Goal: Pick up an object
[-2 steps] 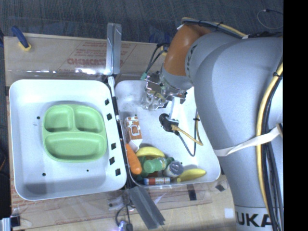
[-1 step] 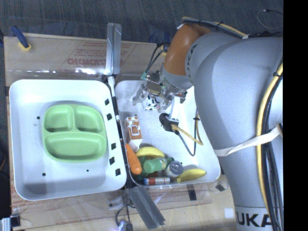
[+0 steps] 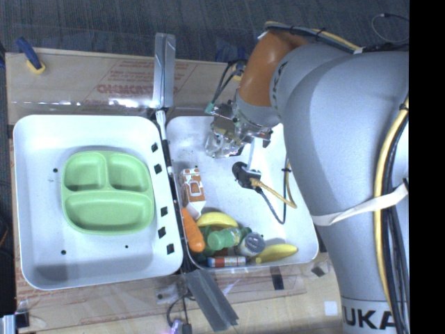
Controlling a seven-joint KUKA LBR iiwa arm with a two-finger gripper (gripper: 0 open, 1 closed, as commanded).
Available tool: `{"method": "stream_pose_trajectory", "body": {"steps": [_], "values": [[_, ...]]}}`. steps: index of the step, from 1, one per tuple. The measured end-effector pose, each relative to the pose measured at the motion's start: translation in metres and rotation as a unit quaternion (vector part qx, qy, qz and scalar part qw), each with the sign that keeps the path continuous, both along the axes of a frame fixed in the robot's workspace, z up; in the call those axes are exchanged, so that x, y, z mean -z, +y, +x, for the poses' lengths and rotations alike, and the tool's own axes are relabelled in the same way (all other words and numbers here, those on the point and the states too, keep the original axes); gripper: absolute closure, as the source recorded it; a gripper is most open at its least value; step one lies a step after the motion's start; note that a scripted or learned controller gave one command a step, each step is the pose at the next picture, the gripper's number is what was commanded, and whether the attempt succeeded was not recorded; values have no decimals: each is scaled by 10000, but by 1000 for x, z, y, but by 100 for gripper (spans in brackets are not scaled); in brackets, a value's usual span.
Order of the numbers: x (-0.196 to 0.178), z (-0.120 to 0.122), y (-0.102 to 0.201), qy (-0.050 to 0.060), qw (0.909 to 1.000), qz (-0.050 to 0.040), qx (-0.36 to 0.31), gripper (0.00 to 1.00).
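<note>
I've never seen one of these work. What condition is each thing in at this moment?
Green three-compartment plastic tray: flat in the left white bin.
Orange toy carrot: lying along the right white bin's left wall.
Two yellow toy bananas: lying down, untouched.
Two-finger gripper: hovering over the right bin's far end.

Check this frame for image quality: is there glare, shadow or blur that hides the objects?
Camera view: lighting is even and soft; the left bin shows a faint shadow along its near wall. The green tray is clear and free of glare. The gripper looks slightly blurred and cluttered. The toy pile in the right bin is small but readable.
</note>
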State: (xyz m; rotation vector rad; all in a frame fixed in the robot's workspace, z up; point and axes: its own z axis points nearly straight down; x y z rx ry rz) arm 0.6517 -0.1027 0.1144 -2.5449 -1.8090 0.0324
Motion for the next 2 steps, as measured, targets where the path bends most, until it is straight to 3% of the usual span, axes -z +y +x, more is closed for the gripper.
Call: {"method": "stream_pose_trajectory", "body": {"steps": [1, 2], "values": [[0, 0, 0, -2, 10000, -1, -3, 0], [19, 3, 8, -80, 9998, -11, -184, 0]]}}
